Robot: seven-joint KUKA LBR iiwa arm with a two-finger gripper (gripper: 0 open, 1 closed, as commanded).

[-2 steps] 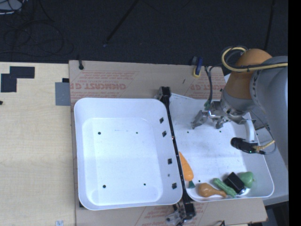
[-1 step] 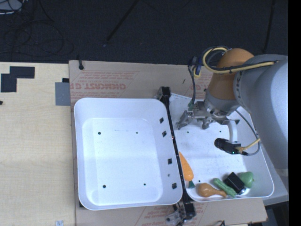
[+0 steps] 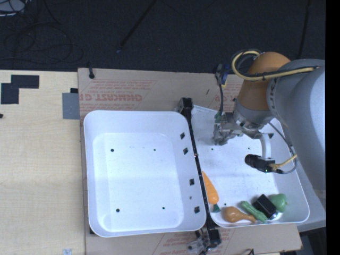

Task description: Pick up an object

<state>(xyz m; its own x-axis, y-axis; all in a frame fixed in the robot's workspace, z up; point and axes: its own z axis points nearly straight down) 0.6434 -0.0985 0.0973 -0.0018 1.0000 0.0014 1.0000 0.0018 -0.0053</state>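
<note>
Two shallow white bins sit side by side on the counter [image 3: 42, 158], which is pale wood to the left and covered with a sheet of brown cardboard [image 3: 138, 89] under the bins. The left bin [image 3: 93, 129] has a bare white floor with a few small dark holes. The right bin [image 3: 297, 206] carries the objects, all gathered along its near edge. An orange carrot-shaped piece [image 3: 210, 189] lies against the divider between the bins, pointing up and away from the camera. Just right of it, near the front corner, rests a tan pear-shaped toy [image 3: 237, 214]. Beside that lies a green elongated piece [image 3: 252, 210], touching or partly under a small black block [image 3: 264, 205], and a rounder green object [image 3: 278, 201] sits just behind the block.

The grey arm [image 3: 305, 116] reaches in from the right, with its orange band [image 3: 263, 84] above the wrist and looped cables around it. The pincer [image 3: 222, 134] hangs over the far part of the right bin, close to the divider, well apart from the cluster of objects at the near edge. Its tips look low, near the bin floor, but whether they are spread or pressed together I cannot tell; nothing is visible between them. A dark cable fitting [image 3: 257, 162] dangles below the wrist over the middle of the right bin
</note>
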